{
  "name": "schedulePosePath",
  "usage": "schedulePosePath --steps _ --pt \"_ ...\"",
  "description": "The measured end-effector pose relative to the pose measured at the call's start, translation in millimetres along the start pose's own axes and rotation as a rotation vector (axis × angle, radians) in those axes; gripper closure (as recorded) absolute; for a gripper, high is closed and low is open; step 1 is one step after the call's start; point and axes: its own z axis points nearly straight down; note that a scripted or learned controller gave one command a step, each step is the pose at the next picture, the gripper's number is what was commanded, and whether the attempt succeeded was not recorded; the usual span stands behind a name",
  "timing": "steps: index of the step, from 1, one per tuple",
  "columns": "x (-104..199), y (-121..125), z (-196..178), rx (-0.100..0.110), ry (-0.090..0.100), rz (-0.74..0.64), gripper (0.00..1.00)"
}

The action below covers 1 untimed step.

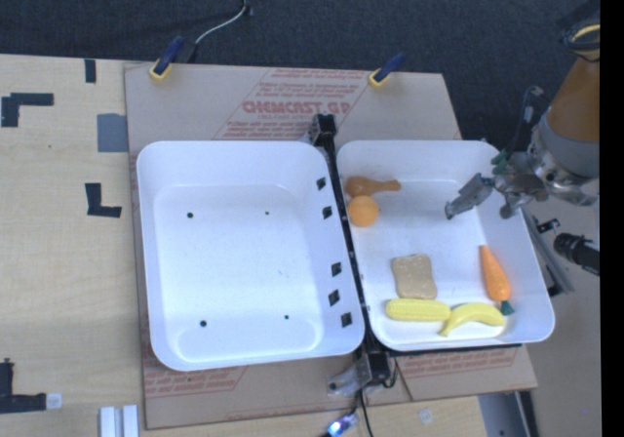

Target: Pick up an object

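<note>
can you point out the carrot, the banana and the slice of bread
carrot (494, 272), camera view, middle of its orange body
banana (474, 317), camera view, middle of the curve
slice of bread (414, 276), camera view, centre of its top face

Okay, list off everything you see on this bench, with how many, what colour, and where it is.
Bins: 2, white, side by side on the cardboard sheet; left bin, right bin.
Carrot: 1, orange, right bin, near its right wall.
Banana: 1, yellow, right bin, front edge.
Corn cob: 1, yellow, right bin, front, left of the banana.
Bread slice: 1, tan, right bin, middle.
Orange ball: 1, orange, right bin, by the divider.
Drumstick-shaped piece: 1, brown-orange, right bin, back left.
Clamps: 2, blue and yellow, cardboard's back edge; and.
Gripper: 1, grey, over the right bin's right side.
</note>
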Motion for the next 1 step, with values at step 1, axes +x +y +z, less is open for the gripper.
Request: schedulePosePath --steps 1 --pt "39.0 -55.7 7.3 0.004 0.003 0.000 0.00"
